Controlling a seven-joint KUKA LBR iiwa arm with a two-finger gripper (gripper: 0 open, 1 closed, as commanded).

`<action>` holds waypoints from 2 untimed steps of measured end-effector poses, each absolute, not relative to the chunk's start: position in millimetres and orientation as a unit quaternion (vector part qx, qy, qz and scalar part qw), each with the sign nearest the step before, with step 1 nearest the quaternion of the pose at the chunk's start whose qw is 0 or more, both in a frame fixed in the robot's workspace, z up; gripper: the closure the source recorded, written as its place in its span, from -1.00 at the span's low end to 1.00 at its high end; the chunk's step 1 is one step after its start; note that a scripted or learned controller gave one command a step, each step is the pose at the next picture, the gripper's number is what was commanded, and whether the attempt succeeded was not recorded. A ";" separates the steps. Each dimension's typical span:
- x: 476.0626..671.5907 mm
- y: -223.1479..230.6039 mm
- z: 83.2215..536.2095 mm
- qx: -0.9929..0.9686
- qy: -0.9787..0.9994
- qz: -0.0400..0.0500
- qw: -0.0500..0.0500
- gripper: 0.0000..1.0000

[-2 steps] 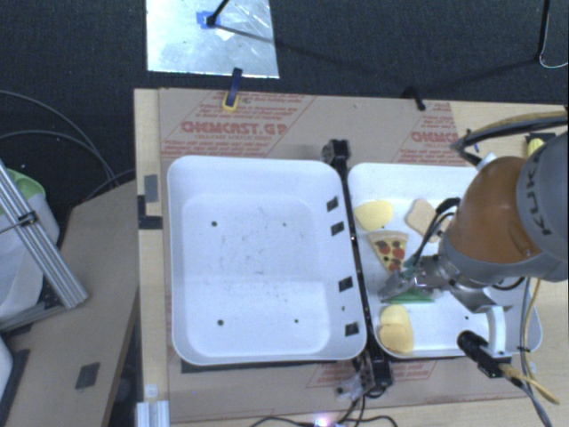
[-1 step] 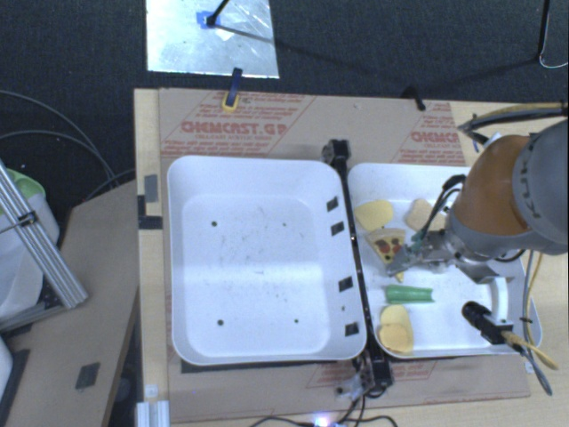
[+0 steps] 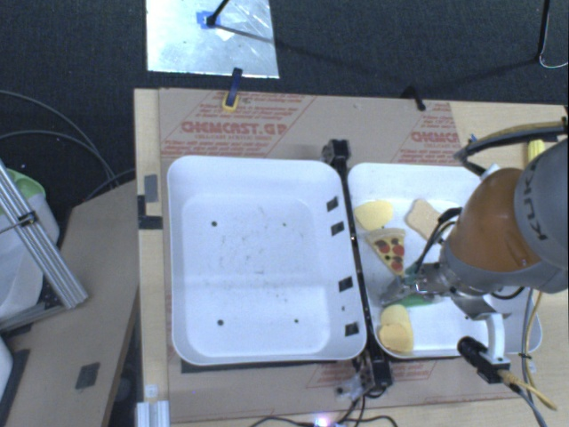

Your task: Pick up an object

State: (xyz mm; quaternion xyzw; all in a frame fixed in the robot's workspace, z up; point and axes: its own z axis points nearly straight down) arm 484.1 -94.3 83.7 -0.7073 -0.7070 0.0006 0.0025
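**Tool low in right bin, next to the green piece**

I see the tool [image 3: 411, 283] down in the right bin [image 3: 444, 338], coming off the grey-and-orange arm [image 3: 498, 229] that reaches in from the right. Can't tell if its tips are apart or together; the wrist covers too much. Nothing visibly clamped.

Touching or just beside the tool tip: a small green item [image 3: 418, 299], partly hidden under the arm. Can't tell which.

Just above the tool: a pizza-slice toy [image 3: 388, 247], lying flat near the bin's left wall. Above that, a yellow rounded piece [image 3: 373, 213]. To its right, a tan bread-like piece [image 3: 423, 217], partly under the arm.

Below the tool: a yellow-and-cream rounded object [image 3: 396, 329] in the bin's lower left corner.

Left bin [image 3: 258, 261] sits just beside the right one, black divider clips [image 3: 345, 256] along the shared edge. Both bins rest on a cardboard-covered table [image 3: 293, 123]. A silver sheet [image 3: 212, 25] lies on the dark floor beyond.
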 end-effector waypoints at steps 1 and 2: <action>538.5 -135.6 85.1 -0.707 -0.707 -0.001 -0.003 -1.00; 537.3 -134.3 95.4 -0.707 -0.707 -0.001 -0.002 1.00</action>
